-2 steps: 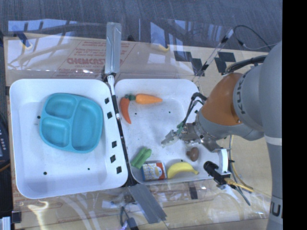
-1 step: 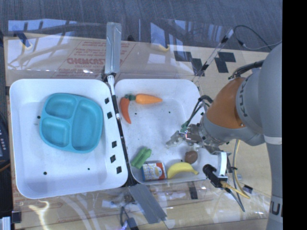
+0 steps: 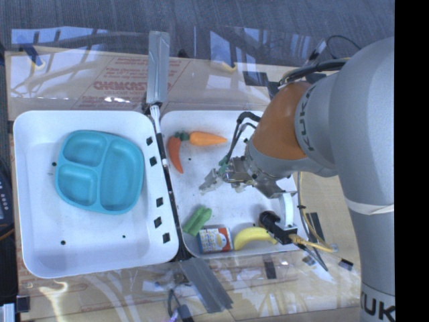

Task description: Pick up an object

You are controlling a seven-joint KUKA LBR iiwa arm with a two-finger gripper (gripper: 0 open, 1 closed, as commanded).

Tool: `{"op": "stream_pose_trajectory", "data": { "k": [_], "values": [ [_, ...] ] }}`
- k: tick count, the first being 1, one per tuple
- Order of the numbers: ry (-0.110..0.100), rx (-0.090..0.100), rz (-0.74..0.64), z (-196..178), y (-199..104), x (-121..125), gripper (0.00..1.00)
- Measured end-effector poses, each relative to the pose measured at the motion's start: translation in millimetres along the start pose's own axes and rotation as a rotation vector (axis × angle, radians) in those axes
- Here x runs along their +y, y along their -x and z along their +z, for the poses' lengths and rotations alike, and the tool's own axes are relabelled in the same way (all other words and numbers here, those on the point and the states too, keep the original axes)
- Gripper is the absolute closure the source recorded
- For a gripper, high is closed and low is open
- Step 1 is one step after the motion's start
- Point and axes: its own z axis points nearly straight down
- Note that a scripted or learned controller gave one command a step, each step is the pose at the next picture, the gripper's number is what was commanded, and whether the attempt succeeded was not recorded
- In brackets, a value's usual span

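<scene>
Grey arm (image 3: 348,113) overhangs the right bin (image 3: 175,230), its claw (image 3: 213,180) (finger state indiscernible) poised between two carrots (image 3: 191,143) above-left and green item (image 3: 196,221), banana (image 3: 253,237) below.

The floor at the top is covered with a dark grey ribbed carpet (image 3: 100,2). The bench (image 3: 80,79) has a light brown cardboard-like surface with faded red print, and a clear glossy sheet lies over it. This sheet reflects bright window-like patches of light. A strip of grey tape (image 3: 157,66) runs down toward the bins.
</scene>
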Motion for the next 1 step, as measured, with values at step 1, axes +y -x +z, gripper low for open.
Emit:
{"op": "stream_pose_trajectory", "data": {
  "k": [1],
  "values": [
    [-0.001,0.001,-0.081,33.0,-13.4,-55.6,0.0]
  ]
}}
